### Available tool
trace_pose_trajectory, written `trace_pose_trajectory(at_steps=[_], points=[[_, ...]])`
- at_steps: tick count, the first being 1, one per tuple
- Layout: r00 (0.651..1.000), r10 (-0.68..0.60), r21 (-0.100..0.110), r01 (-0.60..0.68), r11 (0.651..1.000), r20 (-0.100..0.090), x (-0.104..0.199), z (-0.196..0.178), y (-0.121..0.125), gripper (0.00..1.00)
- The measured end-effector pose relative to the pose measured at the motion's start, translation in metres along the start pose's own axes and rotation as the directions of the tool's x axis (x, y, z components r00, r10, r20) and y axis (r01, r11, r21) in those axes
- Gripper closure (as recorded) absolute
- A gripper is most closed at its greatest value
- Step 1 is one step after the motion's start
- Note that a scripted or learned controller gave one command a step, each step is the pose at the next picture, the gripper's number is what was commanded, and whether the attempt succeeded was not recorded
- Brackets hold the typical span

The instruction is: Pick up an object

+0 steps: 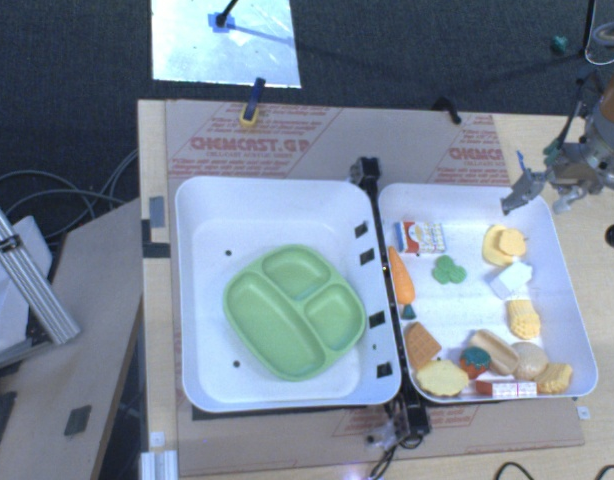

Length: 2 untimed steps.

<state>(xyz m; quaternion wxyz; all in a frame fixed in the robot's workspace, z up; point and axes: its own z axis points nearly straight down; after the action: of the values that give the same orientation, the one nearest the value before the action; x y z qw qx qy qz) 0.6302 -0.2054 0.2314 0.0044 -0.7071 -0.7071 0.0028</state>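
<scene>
Gripper hovers over far right corner of right bin, fingers apart, nothing between them. Toy food crowds bin: yellow piece nearest, white block just beside it, green piece toward centre. Best bet: descend straight on yellow piece, straddle it, avoid bin wall and white block, close only once fingers flank it.

One fixed camera looks down at a slant from above the bench; both white bins sit mid-frame.
</scene>
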Motion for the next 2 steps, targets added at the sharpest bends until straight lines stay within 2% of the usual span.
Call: trace_pose_trajectory(at_steps=[1, 2], points=[[1.000, -0.003, -0.012, 0.003, 1.000, 0.003, 0.001, -0.008, 0.002, 0.00], [1.000, -0.002, -0.009, 0.002, 1.000, 0.002, 0.001, 0.034, -0.001, 0.00]])
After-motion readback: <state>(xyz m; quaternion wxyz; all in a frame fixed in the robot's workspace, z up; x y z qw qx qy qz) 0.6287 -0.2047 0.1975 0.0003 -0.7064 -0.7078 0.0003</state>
